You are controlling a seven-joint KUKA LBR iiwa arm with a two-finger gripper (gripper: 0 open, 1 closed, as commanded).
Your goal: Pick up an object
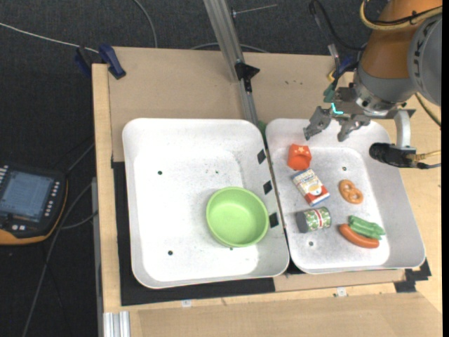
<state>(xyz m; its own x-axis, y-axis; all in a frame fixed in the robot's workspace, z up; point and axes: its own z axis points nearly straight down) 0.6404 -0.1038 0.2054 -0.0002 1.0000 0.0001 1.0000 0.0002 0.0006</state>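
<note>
- The pincer (332,126) hangs over the far edge of the right bin (393,188), its two fingers spread apart with nothing between them.
- Judging by this pose, the step in hand is the approach: no object has been grasped yet, and the pincer appears to sit above the bin floor, not down among the items.
- The nearest candidate is the orange block (299,156), just below the pincer in the view and slightly to the left of it, lying close to the bin's inner wall.
- Beyond that, further toward the near side of the pincer, lies the small carton (309,186), then the green-labelled can (313,220) on its side.
- The pretzel (350,192) sits below and a little right of the pincer; the carrot-like piece (360,236) with the green pod (367,226) touching it is farthest away, near the bin's front corner.
- The green bowl (237,216) rests in the left bin (154,188), well apart to the pincer's left.
- The next move likely calls for shifting over one item, probably the orange block, lining the open fingers across it, descending until they straddle it, then closing.
- The block's closeness to the bin wall may leave little room for the finger on that side.
</note>
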